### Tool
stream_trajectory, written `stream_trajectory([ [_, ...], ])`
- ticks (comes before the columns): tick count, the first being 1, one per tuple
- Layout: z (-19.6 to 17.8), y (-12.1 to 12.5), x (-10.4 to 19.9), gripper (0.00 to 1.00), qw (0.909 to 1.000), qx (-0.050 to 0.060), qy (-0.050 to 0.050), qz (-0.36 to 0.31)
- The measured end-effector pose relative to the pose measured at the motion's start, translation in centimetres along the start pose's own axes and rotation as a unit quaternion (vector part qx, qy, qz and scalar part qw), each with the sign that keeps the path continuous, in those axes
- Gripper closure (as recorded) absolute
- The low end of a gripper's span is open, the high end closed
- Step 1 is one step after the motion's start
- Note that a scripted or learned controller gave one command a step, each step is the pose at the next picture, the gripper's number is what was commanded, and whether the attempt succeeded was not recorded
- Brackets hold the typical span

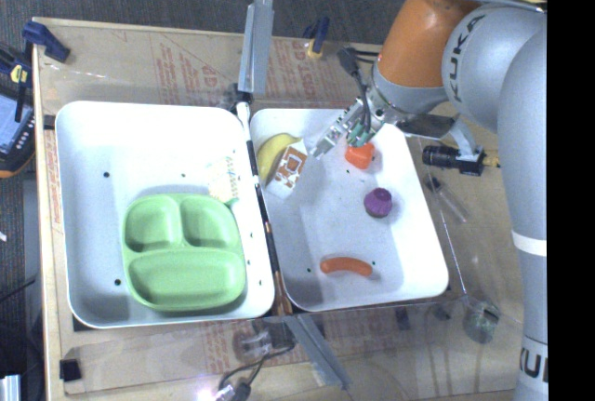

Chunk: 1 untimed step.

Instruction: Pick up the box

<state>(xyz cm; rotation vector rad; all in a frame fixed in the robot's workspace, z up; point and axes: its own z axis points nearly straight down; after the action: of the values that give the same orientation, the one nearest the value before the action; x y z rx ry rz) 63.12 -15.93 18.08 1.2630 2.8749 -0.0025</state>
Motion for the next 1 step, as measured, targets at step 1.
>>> stream_trajectory([
  [1, -2.09, 5.50, 6.82, 1.00, 0.9987, 0.000, 0.002, -0.051],
])
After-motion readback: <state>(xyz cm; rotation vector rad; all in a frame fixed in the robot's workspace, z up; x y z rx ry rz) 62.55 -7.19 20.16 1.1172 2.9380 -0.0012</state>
